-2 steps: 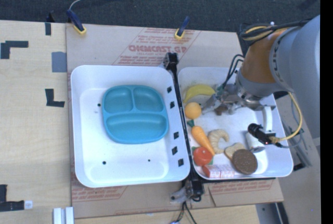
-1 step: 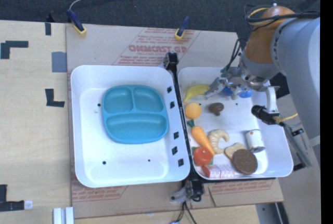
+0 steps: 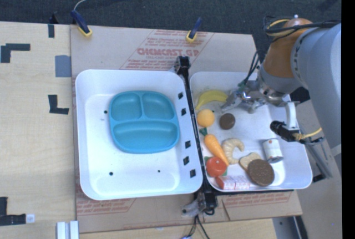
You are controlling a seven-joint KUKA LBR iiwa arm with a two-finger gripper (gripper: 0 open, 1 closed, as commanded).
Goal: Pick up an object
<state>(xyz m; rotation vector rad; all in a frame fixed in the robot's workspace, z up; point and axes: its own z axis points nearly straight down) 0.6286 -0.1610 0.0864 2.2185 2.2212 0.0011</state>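
**Pincer low over the right bin**

Nearest you, the right bin (image 3: 304, 172) holds a brown cookie (image 3: 260, 172), a tomato (image 3: 216, 166), a carrot (image 3: 214, 146) and a white can (image 3: 272, 149). Farther back lie an orange (image 3: 206, 117), a brown ball (image 3: 226, 120) and a banana (image 3: 209, 98). Your pincer (image 3: 242, 98) hangs just beside the banana; you cannot tell its state. A blue plate (image 3: 145, 121) sits in the left bin (image 3: 91, 138).

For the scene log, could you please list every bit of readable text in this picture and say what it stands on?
"CHEMCAST GP": red print on the brown board under the bins, above the left bin.
Smaller red print beneath it: too blurred to read.
Red print on the board's bottom edge: too small to read.
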